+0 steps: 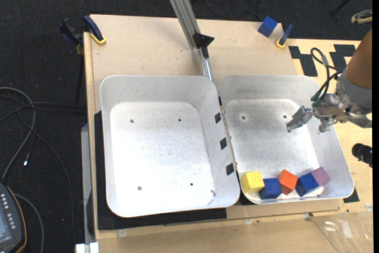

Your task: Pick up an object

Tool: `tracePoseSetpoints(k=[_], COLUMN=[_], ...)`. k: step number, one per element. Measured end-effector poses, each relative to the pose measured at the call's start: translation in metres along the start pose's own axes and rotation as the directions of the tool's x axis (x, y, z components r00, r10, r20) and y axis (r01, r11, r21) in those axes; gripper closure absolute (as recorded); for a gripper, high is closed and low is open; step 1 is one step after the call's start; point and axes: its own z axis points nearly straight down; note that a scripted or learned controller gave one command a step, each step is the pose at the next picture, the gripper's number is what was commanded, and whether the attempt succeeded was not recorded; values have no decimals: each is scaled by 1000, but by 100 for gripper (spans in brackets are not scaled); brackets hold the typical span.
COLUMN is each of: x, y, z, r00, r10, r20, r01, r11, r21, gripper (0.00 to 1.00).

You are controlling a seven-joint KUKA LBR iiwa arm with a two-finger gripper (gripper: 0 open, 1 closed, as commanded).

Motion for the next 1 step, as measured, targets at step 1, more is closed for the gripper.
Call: tracePoseSetpoints(k=[1], x=[30], y=[-11], z=[36], r00=[1000], r10=[-4], r20=[-2], r01=[4], r11=[1000], r21=[4], gripper=[0])
